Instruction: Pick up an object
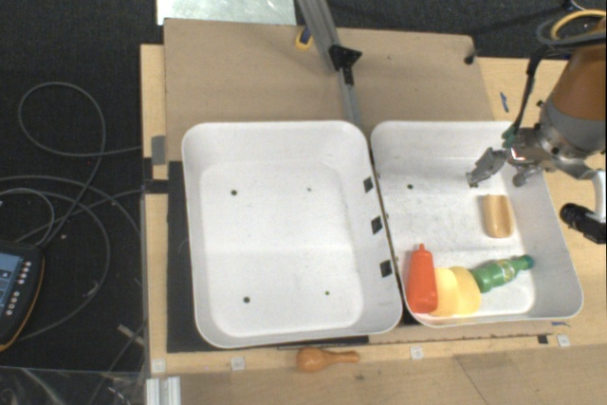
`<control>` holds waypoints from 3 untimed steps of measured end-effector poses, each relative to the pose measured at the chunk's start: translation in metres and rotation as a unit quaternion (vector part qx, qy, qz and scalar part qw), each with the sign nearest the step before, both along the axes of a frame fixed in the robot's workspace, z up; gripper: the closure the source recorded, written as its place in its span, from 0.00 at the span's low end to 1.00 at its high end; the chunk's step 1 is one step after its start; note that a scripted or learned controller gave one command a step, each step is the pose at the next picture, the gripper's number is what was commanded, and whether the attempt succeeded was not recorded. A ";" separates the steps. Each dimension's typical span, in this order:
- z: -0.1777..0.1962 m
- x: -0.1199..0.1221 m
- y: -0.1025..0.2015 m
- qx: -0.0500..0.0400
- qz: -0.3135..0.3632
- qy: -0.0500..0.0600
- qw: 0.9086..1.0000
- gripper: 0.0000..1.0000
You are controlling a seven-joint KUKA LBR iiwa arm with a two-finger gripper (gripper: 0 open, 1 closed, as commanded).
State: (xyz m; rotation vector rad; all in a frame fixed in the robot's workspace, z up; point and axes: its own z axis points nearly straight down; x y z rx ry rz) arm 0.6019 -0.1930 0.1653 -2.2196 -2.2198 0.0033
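On the left we see a white bin (275,232), and below its front edge a small tan pear-shaped object (325,358) lies on the bench. In the right bin (446,166) an orange-red bottle (421,279), a yellow item (457,290) and a green bottle (501,273) crowd the near edge; a tan cylinder (496,215) lies just beyond. Above it hovers the gripper (500,166), fingers spread, holding nothing.

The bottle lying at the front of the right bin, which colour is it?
Green, seen in the camera view: the bottle lies beside a yellow object.
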 end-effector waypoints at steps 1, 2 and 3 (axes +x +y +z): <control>-0.045 -0.008 -0.002 0.000 0.000 0.000 1.000 0.00; -0.031 -0.006 -0.003 -0.001 0.000 -0.004 1.000 1.00; 0.033 -0.003 0.002 -0.001 0.003 -0.006 1.000 1.00</control>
